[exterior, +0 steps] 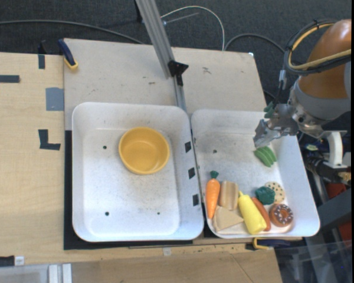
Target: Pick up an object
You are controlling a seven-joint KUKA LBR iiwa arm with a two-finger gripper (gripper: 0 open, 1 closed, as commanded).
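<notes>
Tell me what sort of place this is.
Probably a robotics lab pick-and-place bench: two white bins, toy food such as a carrot piled in one corner, a yellow bowl, and the arm's gripper above.

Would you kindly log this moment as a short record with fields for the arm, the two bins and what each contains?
arm: grey with orange band, reaching in from the right
gripper: over right bin, just above the green item
left bin: yellow bowl
right bin: green item near the far right; carrot, yellow bottle, donut and other toy foods clustered at the near edge
</notes>
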